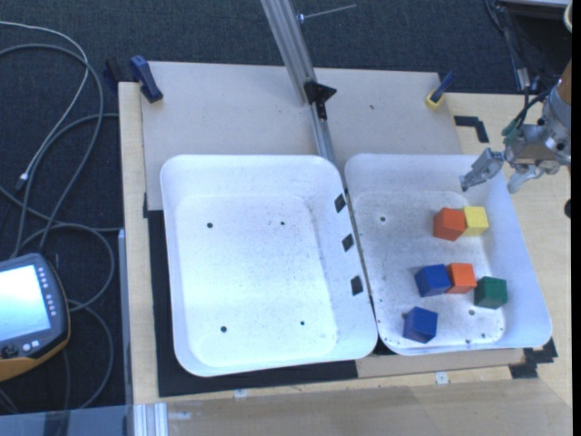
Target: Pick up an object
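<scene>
hand [499,173] spread apart, empty, above right bin's [390,334] far rim | risk: orange cube [449,223] touches yellow cube [476,219]; finger may jam between them

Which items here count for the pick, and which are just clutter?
For the pick: gripper, open; orange cube, yellow cube, two blue cubes, small orange cube, green cube.
Clutter: left bin, teach pendant, clamps.

My gripper [495,173] hangs over the right bin's [390,325] far edge; six cubes [449,223] lie inside it, nearer me.
</scene>
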You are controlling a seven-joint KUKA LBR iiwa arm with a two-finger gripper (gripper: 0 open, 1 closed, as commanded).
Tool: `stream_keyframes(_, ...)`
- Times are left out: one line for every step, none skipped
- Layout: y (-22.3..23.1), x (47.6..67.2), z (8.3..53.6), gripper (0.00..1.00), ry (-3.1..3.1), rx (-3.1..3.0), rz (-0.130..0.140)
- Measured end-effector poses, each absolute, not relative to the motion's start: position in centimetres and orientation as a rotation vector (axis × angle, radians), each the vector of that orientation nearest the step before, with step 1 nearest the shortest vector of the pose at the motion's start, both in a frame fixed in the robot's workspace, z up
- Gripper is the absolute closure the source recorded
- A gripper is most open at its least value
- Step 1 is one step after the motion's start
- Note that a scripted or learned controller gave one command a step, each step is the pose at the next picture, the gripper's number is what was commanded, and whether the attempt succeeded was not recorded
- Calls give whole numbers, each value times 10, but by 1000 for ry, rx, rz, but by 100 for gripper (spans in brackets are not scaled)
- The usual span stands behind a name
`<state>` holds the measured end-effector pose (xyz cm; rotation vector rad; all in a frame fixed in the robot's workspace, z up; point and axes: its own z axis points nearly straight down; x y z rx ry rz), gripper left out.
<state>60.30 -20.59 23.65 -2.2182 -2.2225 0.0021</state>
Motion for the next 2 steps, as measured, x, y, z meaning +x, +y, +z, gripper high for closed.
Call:
stream_keyframes(-216, 576, 95, 0, -2215, -2216, 6)
stream_keyframes(-136, 510, 99, 0, -2219, -2209, 1)
